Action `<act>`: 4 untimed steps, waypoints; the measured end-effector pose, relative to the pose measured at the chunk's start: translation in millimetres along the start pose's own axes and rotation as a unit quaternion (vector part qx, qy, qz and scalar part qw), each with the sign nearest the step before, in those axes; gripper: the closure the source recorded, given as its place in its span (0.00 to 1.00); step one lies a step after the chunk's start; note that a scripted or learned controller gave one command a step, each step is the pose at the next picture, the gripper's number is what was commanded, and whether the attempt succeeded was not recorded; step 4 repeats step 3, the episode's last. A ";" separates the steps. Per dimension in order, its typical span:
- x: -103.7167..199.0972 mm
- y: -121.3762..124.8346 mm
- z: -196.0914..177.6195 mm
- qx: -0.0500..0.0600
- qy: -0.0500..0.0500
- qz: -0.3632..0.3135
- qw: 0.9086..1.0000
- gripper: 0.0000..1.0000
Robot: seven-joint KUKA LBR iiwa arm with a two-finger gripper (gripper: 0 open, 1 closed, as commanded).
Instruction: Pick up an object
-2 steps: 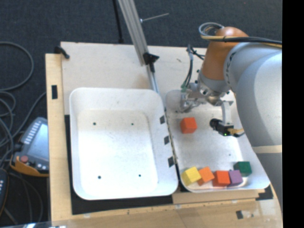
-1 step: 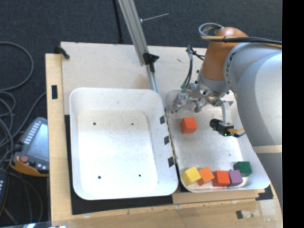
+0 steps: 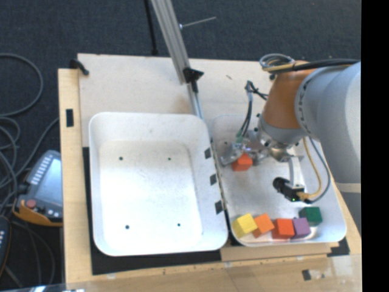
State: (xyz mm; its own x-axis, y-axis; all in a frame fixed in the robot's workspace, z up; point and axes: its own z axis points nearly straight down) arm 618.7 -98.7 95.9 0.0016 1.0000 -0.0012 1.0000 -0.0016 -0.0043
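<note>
yellow block (image 3: 245,224) – front of right bin (image 3: 328,239) | gripper (image 3: 241,158) – pinching orange block (image 3: 244,162)

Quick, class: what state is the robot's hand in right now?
Hand: low in the right bin, at an orange block; open, closed or holding cannot be told.

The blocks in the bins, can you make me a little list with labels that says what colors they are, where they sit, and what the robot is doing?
arm: grey with an orange band, reaching in from the right
tool: low over the right bin, at an orange-red block
row along the right bin's near edge: yellow block, orange block, red-orange block, purple block
green block: just behind the purple one
left bin: white
grasp: cannot tell
</note>
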 end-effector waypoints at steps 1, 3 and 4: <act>-0.8 3.2 -12.2 -0.004 0.000 0.002 1.000 1.00; 116.2 -79.0 -100.1 0.000 0.001 -0.004 1.000 1.00; 116.2 -79.0 -100.1 0.000 0.001 -0.004 1.000 1.00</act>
